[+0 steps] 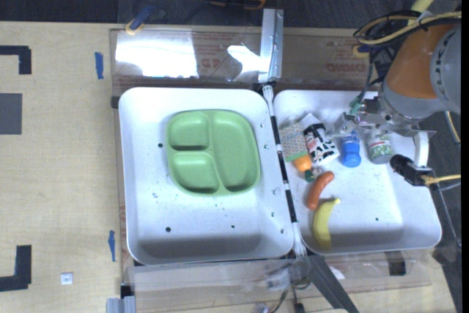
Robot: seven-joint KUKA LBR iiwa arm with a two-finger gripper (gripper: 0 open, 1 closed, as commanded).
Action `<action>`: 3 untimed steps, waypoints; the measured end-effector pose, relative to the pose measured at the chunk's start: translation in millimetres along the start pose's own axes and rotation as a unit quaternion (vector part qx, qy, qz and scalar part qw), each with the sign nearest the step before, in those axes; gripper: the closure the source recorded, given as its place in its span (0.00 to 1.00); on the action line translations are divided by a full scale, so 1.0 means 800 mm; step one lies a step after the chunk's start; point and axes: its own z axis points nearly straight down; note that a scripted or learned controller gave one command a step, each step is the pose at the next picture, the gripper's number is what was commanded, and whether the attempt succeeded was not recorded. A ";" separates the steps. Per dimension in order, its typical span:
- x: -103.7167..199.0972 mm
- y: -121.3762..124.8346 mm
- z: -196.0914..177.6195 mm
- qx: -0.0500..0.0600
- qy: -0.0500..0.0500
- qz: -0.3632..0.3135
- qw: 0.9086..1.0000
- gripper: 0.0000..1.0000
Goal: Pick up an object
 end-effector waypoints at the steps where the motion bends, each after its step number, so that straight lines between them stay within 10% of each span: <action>1: 0.003 -0.027 0.017 0.010 0.002 -0.045 0.999 0.00; 2: 0.001 -0.031 0.010 0.015 0.002 -0.044 0.999 1.00; 3: 0.041 -0.034 -0.117 0.020 0.003 -0.073 0.997 1.00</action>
